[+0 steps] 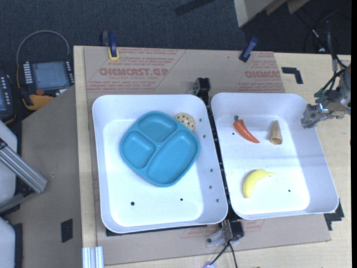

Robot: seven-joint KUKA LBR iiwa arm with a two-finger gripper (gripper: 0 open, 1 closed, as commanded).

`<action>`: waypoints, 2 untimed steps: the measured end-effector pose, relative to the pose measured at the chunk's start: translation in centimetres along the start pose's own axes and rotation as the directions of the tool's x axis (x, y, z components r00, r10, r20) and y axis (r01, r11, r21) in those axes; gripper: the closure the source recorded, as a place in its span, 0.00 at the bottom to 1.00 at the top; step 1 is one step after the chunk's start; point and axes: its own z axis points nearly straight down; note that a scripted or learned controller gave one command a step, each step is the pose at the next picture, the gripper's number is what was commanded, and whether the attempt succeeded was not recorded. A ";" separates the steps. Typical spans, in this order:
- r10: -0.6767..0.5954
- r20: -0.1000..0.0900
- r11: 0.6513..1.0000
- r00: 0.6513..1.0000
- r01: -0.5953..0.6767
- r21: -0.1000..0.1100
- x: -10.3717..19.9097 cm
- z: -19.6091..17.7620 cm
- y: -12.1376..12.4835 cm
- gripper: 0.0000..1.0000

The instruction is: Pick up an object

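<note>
Your metal two-finger gripper point(310, 118) hovers at right edge, grip state unclear; approach step: lower toward the tan cone point(275, 133).

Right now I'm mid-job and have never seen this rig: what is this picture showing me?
One camera looks down at a slant on a bench with two white bins. The left bin holds a blue divided plate with a cookie at its edge. The right bin holds a carrot, a small cone and a banana. The robot's hand comes in from the right, by the right bin's far right rim, well away from those three. I see nothing in it; whether it is open or shut is unclear.
</note>
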 end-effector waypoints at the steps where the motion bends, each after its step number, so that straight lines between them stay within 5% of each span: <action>1: -0.004 -0.007 1.000 1.000 0.004 0.010 4.9 0.7 0.4 1.00; 2: -0.006 -0.008 1.000 1.000 0.006 0.009 11.3 0.0 0.4 1.00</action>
